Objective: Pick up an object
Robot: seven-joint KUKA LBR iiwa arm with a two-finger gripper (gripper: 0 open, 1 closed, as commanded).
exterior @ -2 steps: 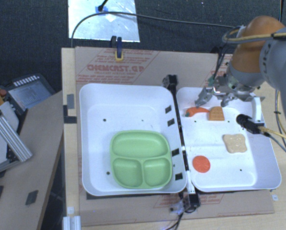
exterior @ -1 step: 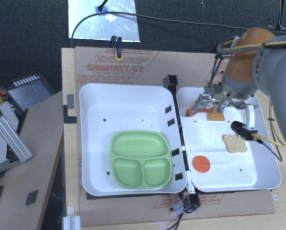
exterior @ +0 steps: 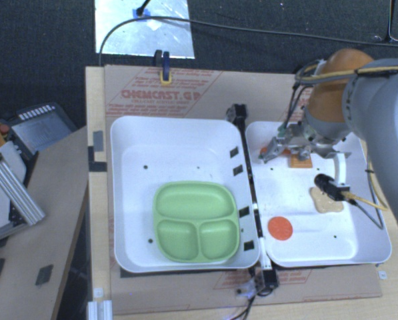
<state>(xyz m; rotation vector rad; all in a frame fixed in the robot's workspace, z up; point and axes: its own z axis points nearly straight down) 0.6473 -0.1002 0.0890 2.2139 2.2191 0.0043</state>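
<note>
Orange block (exterior: 299,159) lies in the right bin (exterior: 369,249), at its far end, directly beneath the gripper (exterior: 289,147). Gripper state cannot be determined; the wrist hides much of the block. Risk: a descent slightly off-centre could push the block against the bin wall rather than seat it, giving an empty close. Block orientation and long axis cannot be read while covered. Orange disc (exterior: 281,228) and tan piece (exterior: 327,201) lie nearer the camera, apart.

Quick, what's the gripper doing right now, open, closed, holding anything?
Gripper: low over the right bin's far end, by a small orange object; open or closed cannot be told.
</note>
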